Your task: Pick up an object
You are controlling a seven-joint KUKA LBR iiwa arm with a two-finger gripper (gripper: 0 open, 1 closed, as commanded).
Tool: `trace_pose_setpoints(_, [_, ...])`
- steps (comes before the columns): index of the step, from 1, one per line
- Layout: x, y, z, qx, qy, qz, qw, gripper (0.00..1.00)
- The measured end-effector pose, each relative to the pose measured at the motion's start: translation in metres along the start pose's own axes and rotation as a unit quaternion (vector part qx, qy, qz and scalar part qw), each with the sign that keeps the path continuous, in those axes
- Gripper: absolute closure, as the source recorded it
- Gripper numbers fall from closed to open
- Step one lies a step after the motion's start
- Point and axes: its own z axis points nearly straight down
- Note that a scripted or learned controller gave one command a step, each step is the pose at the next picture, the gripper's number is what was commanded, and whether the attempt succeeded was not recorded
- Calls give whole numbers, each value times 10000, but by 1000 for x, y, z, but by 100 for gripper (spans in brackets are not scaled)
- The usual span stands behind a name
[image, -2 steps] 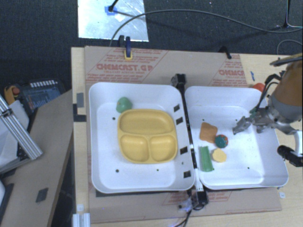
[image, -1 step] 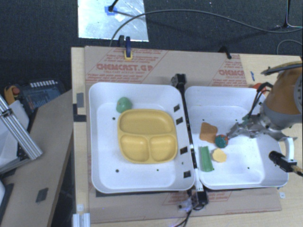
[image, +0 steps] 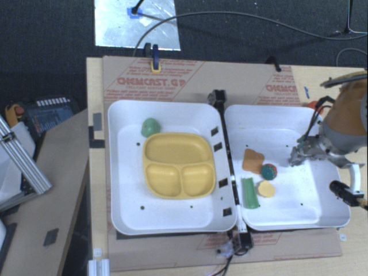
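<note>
The gripper [image: 296, 156] hangs over the right bin [image: 299, 211]; finger state cannot be determined. An orange piece [image: 252, 160], teal ball [image: 269, 171], yellow disc [image: 265, 189] and green stick [image: 249, 192] lie clustered left of it.

Even overhead light is washing the 2 white bins [image: 172, 223] pale, glaring off the foil sheet [image: 135, 16], and softening detail.

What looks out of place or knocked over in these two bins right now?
Nothing looks spilled or damaged. The yellow tray lies flat in the left bin, with a green ball loose beside its far corner. In the right bin, four small toys sit clustered near the divider, away from the end effector.
</note>
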Motion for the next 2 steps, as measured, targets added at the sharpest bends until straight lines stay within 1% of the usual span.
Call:
trace_pose_setpoints(1, [-5,-4,-46,-2,1,7,10000,100])
trace_pose_setpoints(2, [-1,-2,-89,-3,2,-18,10000,100])
